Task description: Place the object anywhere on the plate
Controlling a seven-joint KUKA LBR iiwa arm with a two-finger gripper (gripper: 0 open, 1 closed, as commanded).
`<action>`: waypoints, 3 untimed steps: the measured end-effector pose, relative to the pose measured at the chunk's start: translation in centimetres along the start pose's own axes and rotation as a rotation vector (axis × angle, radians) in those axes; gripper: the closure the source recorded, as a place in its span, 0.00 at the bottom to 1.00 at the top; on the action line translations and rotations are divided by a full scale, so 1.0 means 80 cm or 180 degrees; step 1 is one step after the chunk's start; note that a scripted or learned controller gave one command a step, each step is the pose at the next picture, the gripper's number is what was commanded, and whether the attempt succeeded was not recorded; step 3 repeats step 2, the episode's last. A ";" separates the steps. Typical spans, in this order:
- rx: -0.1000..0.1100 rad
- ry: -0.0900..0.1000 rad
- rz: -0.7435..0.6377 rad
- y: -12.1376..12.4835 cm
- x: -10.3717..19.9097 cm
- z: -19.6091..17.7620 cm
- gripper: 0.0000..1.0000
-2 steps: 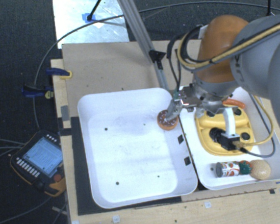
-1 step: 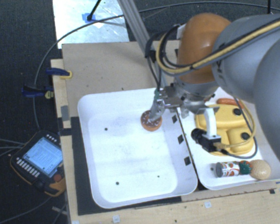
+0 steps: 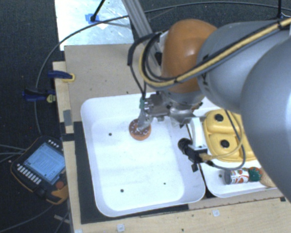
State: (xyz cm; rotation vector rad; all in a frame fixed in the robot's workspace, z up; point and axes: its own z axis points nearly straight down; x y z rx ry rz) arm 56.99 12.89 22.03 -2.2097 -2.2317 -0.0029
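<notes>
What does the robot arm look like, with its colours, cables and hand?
The arm is thick and rounded, with smooth grey shells and a glossy orange band above the wrist. Black and yellow cables loop beside the band and run along the grey shell. The hand is a small grey metal part.

Claw (image 3: 144,119) over small round obj (image 3: 139,130) in left bin (image 3: 142,190); bottle (image 3: 242,176) in right bin (image 3: 234,192).

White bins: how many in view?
2. The left bin lies in full view, with the gripper over a small brown object in it. The right bin is partly covered by the arm.
</notes>
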 end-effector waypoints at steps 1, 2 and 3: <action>-0.0003 -0.0001 0.0004 0.007 0.037 0.005 1.00; -0.0001 -0.0003 0.0013 0.007 0.035 0.005 0.00; -0.0001 -0.0003 0.0013 0.007 0.035 0.005 0.00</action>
